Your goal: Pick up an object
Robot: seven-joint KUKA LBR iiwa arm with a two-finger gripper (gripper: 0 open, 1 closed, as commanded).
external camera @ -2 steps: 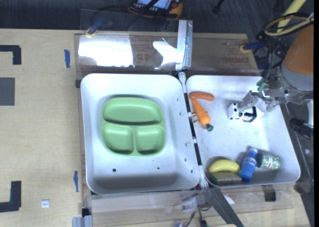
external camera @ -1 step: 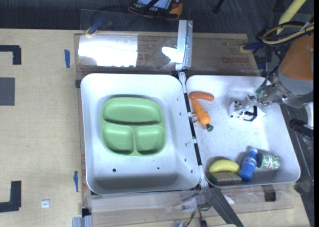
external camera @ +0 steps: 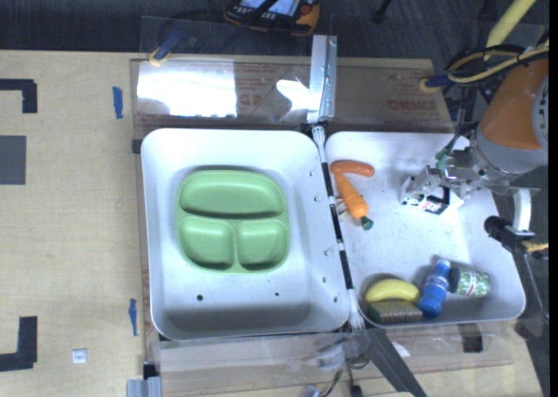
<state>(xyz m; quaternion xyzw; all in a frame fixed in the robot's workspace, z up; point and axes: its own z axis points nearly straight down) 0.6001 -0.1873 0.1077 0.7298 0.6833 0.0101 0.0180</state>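
Observation:
The right bin (external camera: pixel 410 238) holds several small objects. An orange sausage-shaped piece (external camera: pixel 352 168) and a carrot (external camera: pixel 353 199) lie near its upper left, by the divider. At the front edge sit a yellow banana (external camera: pixel 391 289), a blue bottle (external camera: pixel 435 289) and a green can (external camera: pixel 471 283) on its side. My gripper (external camera: pixel 422 193) hangs over the bin's upper right part, open, with nothing between its fingers. It stands to the right of the carrot and apart from every object.
The left bin (external camera: pixel 166 160) carries a green divided tray (external camera: pixel 233 216). A dark flat item (external camera: pixel 397 312) lies under the banana at the front rim. A clear panel (external camera: pixel 227 81) stands behind the bins. Bare white floor spans the right bin's middle.

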